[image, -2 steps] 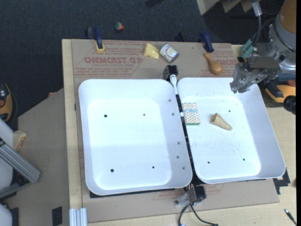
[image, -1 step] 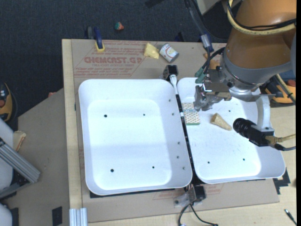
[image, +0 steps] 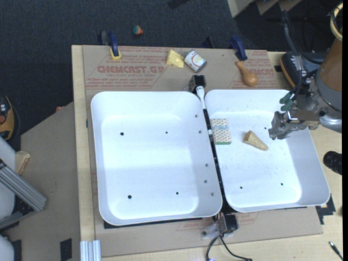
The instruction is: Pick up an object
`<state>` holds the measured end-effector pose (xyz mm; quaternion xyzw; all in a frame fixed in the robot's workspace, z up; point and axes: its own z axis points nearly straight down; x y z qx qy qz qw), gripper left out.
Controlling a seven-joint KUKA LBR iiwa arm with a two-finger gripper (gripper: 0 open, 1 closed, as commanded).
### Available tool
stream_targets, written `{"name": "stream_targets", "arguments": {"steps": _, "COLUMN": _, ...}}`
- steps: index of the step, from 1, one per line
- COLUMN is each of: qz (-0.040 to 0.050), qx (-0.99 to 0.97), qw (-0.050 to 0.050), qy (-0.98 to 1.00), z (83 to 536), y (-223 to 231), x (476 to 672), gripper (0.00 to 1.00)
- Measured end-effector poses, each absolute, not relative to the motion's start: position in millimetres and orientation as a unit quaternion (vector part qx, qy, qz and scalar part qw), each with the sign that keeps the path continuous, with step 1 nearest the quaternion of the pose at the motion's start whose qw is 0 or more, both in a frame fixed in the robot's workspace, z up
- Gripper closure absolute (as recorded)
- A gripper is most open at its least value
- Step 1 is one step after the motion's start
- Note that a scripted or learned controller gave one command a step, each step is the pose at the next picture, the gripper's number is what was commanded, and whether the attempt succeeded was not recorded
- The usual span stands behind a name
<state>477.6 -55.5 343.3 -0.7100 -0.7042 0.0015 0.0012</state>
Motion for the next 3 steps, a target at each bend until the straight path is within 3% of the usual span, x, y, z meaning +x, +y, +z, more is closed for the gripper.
{"name": "stream_targets", "arguments": {"steps": 1, "qz": -0.0004, "qx": -0.71, "qw": -0.004, "qy": -0.704, "z": 369, "y": -133, "x": 479.2, "gripper": 1.0}}
{"name": "stream_targets", "arguments": {"steps": 2, "qz": -0.0055, "qx": -0.707, "qw": -0.011, "qy": -0.707, "z": 546, "y": -151, "x": 485.1, "gripper": 1.0}}
{"name": "stream_targets", "arguments": {"steps": 3, "qz": 0.0017, "qx": -0.704, "qw": 0.004, "qy": -0.71, "z": 472, "y": -65, "x": 503.1, "gripper": 1.0}}
